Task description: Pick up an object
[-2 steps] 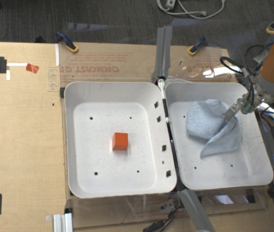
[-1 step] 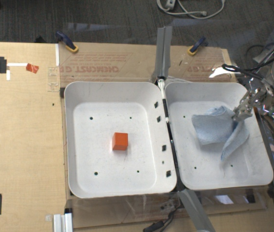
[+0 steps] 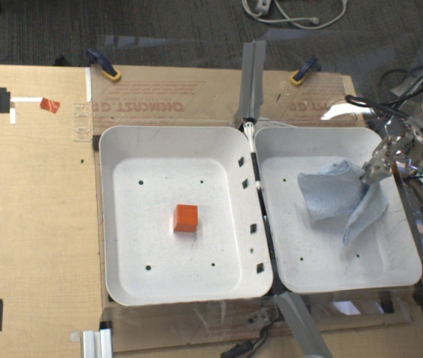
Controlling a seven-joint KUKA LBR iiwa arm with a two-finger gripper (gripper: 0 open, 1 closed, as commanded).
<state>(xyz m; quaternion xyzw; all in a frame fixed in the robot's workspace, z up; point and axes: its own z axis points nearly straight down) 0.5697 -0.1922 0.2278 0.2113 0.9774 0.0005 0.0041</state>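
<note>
Blue-grey cloth (image 3: 336, 198) hangs pinched by one corner in my jaws (image 3: 376, 168), over the right bin (image 3: 293, 271). Most of it sags onto the bin floor. My hold is tiny, so the cloth could slip out if I go up fast. The orange block (image 3: 186, 218) sits alone in the left bin (image 3: 121, 274).

Left bin (image 3: 121, 274): plain white, dotted with a few small dark holes. Right bin (image 3: 323, 278): same white. Block (image 3: 186, 218): solid orange-red. Cloth (image 3: 334, 196): pale grey-blue, unpatterned. Bench board (image 3: 32, 222): light tan wood. Cardboard (image 3: 174, 99): brown with red lettering. Clamps (image 3: 105, 66): blue with yellow tips.
</note>
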